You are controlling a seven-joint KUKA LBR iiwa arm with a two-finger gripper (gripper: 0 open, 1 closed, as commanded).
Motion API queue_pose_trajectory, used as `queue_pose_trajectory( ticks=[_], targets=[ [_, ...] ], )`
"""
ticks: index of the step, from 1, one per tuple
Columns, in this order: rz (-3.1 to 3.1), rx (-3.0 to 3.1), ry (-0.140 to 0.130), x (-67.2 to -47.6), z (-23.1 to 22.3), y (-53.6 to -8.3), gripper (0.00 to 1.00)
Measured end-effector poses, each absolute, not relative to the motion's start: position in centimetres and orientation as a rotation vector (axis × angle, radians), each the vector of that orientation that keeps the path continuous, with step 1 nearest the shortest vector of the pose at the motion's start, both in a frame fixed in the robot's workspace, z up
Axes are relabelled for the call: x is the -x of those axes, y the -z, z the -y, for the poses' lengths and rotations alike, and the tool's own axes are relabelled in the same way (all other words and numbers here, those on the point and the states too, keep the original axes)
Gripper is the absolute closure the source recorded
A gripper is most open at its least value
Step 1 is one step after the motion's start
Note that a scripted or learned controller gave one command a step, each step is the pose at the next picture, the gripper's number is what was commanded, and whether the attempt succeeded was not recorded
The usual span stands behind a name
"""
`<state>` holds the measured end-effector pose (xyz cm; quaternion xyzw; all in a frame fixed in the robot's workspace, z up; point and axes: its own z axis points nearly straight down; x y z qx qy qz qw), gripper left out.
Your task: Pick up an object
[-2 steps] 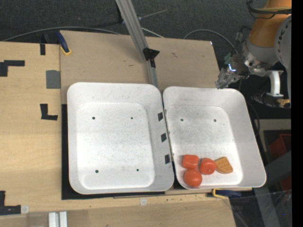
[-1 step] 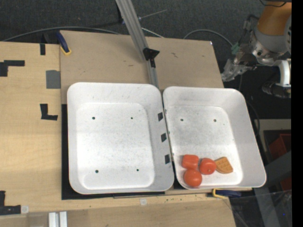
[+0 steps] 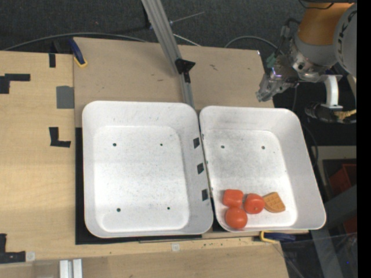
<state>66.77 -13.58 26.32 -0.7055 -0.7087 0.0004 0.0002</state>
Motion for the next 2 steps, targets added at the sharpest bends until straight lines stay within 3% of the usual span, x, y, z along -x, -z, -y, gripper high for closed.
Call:
queue_pose_trajectory(
  ticks=[2],
  targets=[
    [2.226, 2.212, -0.001, -64.1, 2.7, -25.8, 1.00]
  ],
)
